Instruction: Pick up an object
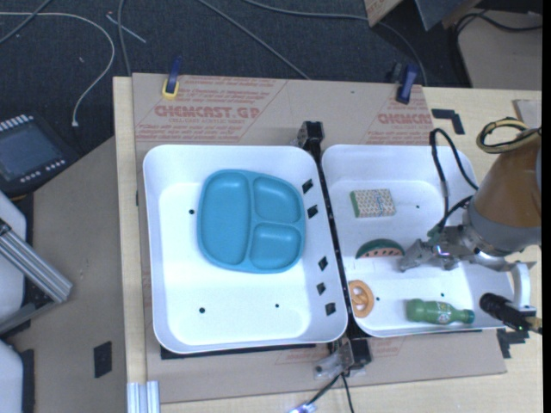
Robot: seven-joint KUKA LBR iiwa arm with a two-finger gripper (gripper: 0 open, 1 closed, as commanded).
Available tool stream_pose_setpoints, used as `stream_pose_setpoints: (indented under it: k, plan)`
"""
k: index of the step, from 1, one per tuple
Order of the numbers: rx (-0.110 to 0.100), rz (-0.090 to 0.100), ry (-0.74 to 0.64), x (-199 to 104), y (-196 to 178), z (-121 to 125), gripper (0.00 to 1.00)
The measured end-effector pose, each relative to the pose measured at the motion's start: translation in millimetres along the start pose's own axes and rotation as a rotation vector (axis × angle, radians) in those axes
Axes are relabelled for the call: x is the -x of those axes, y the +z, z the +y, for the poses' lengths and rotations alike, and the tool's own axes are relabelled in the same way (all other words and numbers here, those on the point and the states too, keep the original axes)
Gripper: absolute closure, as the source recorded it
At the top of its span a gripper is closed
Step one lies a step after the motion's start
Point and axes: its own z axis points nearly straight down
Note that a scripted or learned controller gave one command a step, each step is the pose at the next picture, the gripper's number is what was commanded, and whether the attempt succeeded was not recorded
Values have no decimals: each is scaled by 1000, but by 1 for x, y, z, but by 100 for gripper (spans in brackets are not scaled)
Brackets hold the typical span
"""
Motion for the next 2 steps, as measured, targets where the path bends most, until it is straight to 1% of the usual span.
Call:
stream_pose_setpoints:
  k: [1,2]
  plan:
    - [6,-2,0,0,-14,1,100]
    - [10,-5,0,2,-57,0,100]
